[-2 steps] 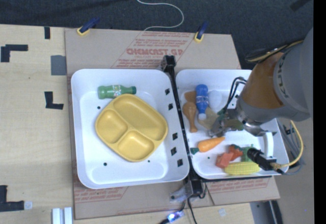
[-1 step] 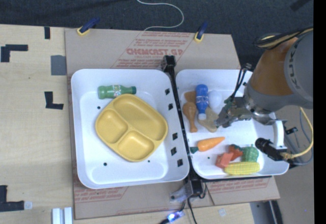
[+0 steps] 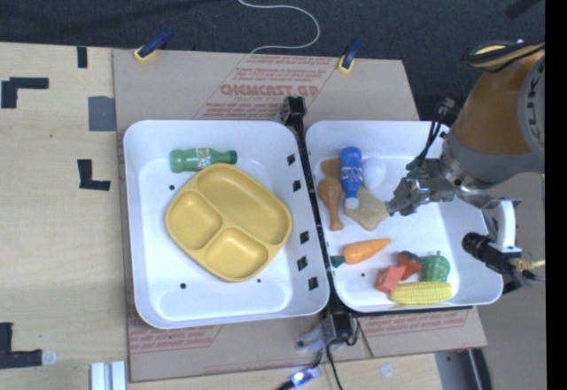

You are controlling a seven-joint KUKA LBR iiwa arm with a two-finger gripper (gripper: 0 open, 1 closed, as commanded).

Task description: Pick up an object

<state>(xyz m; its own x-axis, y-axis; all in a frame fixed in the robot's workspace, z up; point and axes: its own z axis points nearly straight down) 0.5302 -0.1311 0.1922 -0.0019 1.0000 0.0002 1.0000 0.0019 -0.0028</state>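
The right bin point(image 3: 461, 229) holds several toy foods. A blue bottle point(image 3: 352, 171) lies beside a tan drumstick point(image 3: 330, 195), with a beige bread slice point(image 3: 365, 214) just below the bottle. An orange carrot point(image 3: 366, 249), a red piece point(image 3: 395, 274), a green vegetable point(image 3: 434, 267) and a yellow corn cob point(image 3: 421, 293) lie along the bin's front. My gripper point(image 3: 400, 202) hangs low in this bin, right at the bread slice's right edge. I cannot make out whether it touches the slice.
The left bin point(image 3: 142, 202) carries a yellow divided plate point(image 3: 228, 220) and a green bottle point(image 3: 202, 158) behind it. A black divider point(image 3: 306, 193) runs between the bins. The grey and orange arm point(image 3: 500, 131) crosses the right bin's far right side.
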